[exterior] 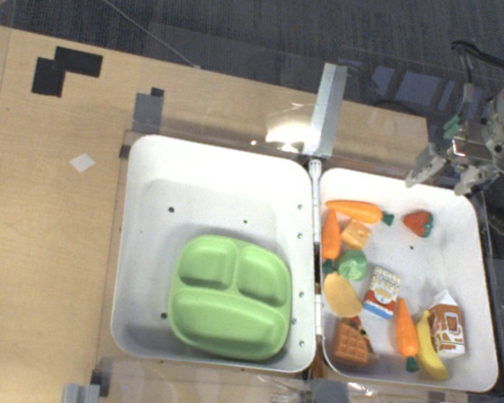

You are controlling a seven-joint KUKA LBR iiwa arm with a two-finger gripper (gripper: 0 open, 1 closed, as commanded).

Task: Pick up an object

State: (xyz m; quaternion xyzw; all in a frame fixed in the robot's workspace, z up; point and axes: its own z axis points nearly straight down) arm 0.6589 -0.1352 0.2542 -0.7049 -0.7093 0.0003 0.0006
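Two shallow white plastic bins sit side by side, and we read the layout as a sorting setup: loose toy food in one, a serving tray in the other.

Nearest the camera and farthest from the jaws, the right white bin [483, 361] holds a brown waffle-like block [353, 343], a yellow banana [430, 352], a small orange carrot [406, 329] and a brown-and-white carton [446, 329] with the banana just beside it. Further in lie a white snack packet [382, 293], a flat yellow slice [342, 296] and a green round piece [352, 263]. Closer to the jaws are a tan cube [355, 234], a long orange carrot [355, 209] and a red strawberry-like piece [417, 222], which lies just below the gripper and looks to us the likeliest pick.

Well off to the gripper's side, the left white bin [155, 185] holds one green moulded divided plate [232, 297].

At the far rim, the grey two-finger gripper [444, 174] hangs with its jaws apart and nothing between them; we judge the pick not yet begun.
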